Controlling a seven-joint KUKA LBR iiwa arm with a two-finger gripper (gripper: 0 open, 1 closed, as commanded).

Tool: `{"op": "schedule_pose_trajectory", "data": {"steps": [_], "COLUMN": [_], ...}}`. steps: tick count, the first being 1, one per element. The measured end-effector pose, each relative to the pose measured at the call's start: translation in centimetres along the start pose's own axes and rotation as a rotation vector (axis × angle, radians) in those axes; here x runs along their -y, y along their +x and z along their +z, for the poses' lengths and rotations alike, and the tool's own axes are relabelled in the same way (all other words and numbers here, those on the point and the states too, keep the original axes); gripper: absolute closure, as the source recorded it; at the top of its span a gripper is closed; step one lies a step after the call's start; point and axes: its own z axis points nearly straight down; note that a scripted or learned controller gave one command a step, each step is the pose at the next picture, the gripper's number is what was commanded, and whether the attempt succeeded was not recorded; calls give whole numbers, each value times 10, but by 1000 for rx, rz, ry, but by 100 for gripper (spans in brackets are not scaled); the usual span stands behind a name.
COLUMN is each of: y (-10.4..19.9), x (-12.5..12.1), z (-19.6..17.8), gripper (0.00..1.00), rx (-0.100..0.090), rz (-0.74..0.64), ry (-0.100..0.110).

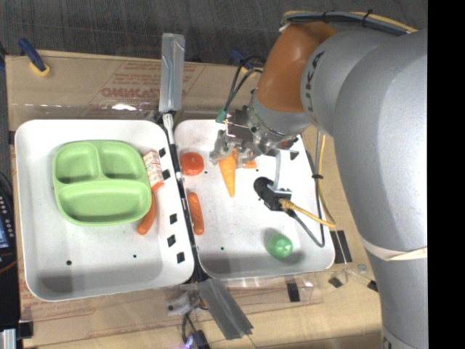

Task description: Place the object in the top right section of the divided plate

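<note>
carrot (229, 173), a plain orange cone with its thick end up under the hand (234, 145) and its point aimed toward the near rim, sits in the right bin (305, 264), well apart from the green divided plate (102, 182) in the left bin (43, 267). the hand hangs right over the carrot's thick end, but whether it grips the carrot or how wide it stands i cannot tell. red print on the cardboard (127, 78) behind the bins is too faint to read.

Dark carpet floor (109, 9) behind a cardboard-topped bench (87, 75).
</note>
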Motion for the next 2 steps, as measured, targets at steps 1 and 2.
{"op": "schedule_pose_trajectory", "data": {"steps": [1,2], "y": [-16,48], "x": [-11,-55], "z": [8,21], "gripper": [100,100], "rx": [0,1], "rz": [-248,-357], "ry": [0,-5]}}
